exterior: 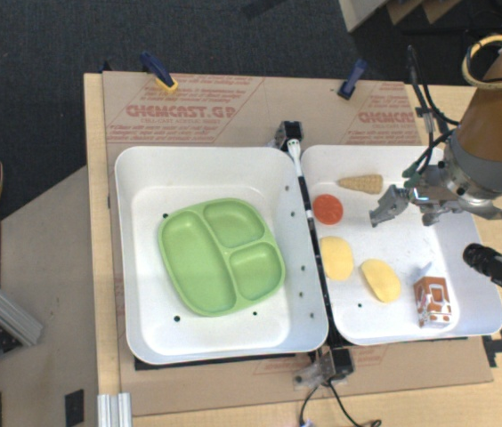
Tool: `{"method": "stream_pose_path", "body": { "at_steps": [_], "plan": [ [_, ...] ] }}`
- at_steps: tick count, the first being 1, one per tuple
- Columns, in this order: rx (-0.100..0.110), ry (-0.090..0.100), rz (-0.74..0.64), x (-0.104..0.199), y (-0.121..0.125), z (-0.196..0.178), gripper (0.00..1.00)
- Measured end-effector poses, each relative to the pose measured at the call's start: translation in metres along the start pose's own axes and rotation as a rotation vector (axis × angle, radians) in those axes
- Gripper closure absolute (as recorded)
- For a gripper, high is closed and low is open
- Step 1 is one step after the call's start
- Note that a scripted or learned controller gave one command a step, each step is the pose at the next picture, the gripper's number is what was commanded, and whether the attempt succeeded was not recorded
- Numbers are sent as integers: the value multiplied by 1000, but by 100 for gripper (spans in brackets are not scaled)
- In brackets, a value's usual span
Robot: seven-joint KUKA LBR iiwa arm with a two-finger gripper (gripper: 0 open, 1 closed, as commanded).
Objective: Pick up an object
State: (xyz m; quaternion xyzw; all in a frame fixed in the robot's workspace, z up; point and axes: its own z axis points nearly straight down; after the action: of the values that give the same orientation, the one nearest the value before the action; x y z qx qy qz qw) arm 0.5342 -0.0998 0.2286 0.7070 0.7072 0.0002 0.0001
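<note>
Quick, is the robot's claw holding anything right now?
Claw: cannot be told if open or closed; nothing seen in it, hovering over the right shallow white bin.

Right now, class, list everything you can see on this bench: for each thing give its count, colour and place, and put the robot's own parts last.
Bins: two, white, side by side on the cardboard sheet.
Divided plate: one, green, three compartments, in the left bin.
Round item: one, red-orange, right bin, near the divider.
Cone-shaped item: one, tan, right bin, far side.
Oval items: two, yellow, right bin, near its middle.
Packet: one, brown and white, right bin, near corner.
Clamps: two, blue, on the cardboard's far edge.
Cardboard sheet: one, brown, under both bins.
Arm: one, grey with orange band, entering from the right.
Gripper: one, dark grey, over the right bin.
</note>
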Motion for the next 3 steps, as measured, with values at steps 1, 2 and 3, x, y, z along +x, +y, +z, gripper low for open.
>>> {"method": "stream_pose_path", "body": {
  "at_steps": [1,2,3],
  "plan": [
    [3,1,-1,-2,62,151,0],
    [-4,-1,-2,2,108,143,0],
    [-4,-1,0,2,107,133,100]
  ]
}}
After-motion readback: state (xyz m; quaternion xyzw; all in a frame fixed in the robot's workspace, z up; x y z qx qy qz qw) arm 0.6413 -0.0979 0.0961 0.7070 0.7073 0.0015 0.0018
